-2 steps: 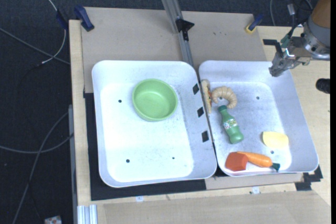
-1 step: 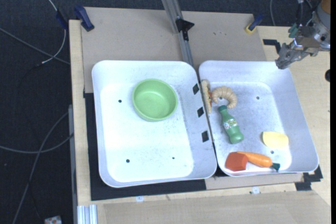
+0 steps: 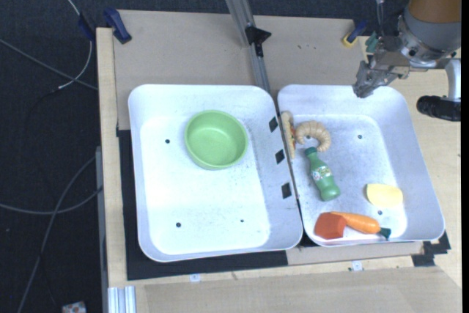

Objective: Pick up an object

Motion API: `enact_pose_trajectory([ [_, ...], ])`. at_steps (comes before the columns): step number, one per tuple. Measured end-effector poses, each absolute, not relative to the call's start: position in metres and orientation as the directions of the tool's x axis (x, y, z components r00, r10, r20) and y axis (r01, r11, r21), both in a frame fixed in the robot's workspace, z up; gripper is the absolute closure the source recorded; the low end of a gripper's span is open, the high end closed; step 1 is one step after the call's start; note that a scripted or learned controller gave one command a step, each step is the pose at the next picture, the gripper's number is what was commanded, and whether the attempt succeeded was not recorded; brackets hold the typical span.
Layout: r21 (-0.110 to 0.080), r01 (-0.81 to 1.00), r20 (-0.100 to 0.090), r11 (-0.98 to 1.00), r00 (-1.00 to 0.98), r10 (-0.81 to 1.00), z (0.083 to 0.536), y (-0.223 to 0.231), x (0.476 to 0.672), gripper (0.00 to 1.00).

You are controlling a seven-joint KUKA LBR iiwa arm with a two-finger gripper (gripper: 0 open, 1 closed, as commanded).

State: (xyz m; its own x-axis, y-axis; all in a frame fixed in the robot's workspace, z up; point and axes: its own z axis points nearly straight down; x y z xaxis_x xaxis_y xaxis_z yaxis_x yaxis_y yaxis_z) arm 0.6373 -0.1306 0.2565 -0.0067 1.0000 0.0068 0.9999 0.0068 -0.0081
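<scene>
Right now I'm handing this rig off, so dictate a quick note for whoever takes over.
Claw: hovering at the far rim of the right bin, nothing visibly held; finger state unclear.
Right bin: green bottle at centre, tan curved piece just beyond it, yellow piece nearer the right wall, carrot and red piece at the near edge.
Left bin: green bowl.
Done: nothing picked yet.
Left: choose an object, descend, grasp, lift.
</scene>
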Motion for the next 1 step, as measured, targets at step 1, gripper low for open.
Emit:
enact_pose_trajectory([
  [1,-0.003,1.000,0.005,0.007,-0.007,1.000,0.2639,-0.0779,0.6438,1.00],
])
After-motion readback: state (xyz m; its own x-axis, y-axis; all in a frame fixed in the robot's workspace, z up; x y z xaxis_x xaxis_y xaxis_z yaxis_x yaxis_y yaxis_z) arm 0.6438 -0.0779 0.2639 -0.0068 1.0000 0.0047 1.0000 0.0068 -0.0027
